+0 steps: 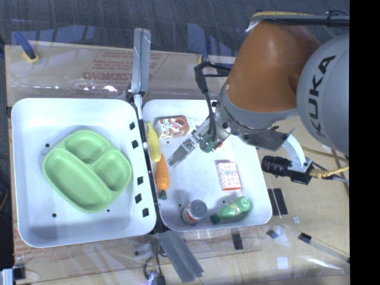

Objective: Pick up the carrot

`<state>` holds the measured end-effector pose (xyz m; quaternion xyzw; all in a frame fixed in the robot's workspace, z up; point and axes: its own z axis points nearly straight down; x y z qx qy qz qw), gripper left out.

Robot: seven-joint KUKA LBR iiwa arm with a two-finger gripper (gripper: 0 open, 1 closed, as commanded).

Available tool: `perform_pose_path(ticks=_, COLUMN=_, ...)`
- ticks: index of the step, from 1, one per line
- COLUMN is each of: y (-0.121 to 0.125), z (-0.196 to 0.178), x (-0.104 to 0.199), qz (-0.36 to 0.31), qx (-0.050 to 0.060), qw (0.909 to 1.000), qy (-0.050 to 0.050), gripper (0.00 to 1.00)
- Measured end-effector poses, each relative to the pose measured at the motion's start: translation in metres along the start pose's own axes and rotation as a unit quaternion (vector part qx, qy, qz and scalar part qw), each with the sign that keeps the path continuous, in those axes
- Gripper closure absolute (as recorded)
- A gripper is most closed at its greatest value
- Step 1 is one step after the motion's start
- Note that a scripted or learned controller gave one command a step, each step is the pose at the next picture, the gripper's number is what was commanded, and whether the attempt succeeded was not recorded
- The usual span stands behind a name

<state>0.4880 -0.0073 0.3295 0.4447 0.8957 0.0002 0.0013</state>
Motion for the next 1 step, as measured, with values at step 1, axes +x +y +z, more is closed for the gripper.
perform_pose_path(ticks=1, y=-0.0151, z=0.1097, x=-0.0411, qz=-0.049, qx=0.002, qw=0.9988, qy=0.002, gripper=0.00)
